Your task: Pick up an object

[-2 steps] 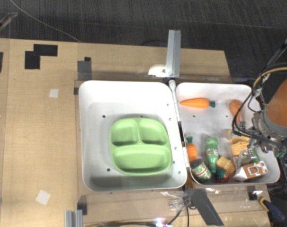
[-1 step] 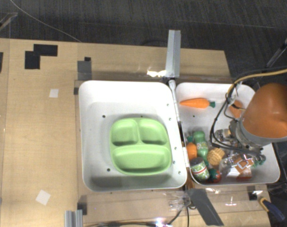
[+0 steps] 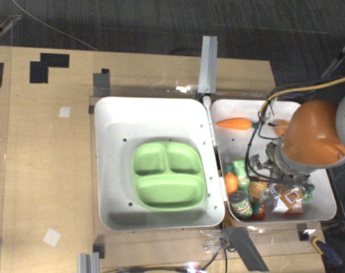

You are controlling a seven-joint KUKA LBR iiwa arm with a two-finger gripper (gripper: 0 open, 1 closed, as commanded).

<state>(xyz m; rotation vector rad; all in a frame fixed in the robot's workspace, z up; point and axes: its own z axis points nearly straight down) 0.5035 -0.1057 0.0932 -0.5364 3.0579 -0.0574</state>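
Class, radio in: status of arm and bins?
Gripper low in right bin, fingers hidden. Carrot lies apart at far wall. Green tray in left bin.

Arm [image 3: 312, 132] bent low, gripper [image 3: 275, 182] downward

Tray [image 3: 169, 174] in left bin [image 3: 107, 152]

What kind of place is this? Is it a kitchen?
Probably a robot lab, not a kitchen: a robot arm reaches into a white bin of toy food, beside a green tray on a wooden workbench.
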